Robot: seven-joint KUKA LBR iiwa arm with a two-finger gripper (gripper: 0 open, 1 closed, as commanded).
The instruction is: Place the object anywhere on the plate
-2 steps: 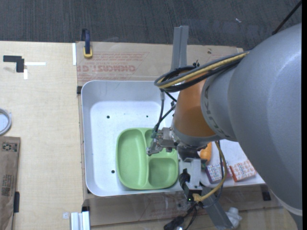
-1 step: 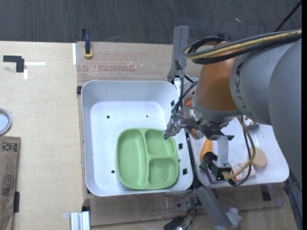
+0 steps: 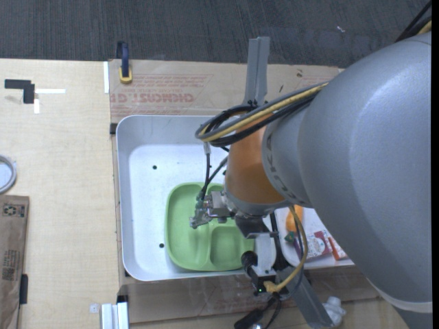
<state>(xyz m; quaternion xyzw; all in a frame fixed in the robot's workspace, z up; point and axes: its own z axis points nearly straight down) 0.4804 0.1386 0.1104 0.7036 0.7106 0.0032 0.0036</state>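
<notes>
A light green divided plate lies in the left white bin, toward its front right. My gripper hangs over the plate's middle, just above the divider, seen from above under the orange wrist band. Nothing can be made out under it. An orange object and a white packet with red print peek out from under the arm in the right bin. The arm hides most of that bin.
The bulky grey arm covers the right half of the view. A blue and yellow clamp sits at the bench's back edge. A tape roll and a brown paper bag lie at the far left.
</notes>
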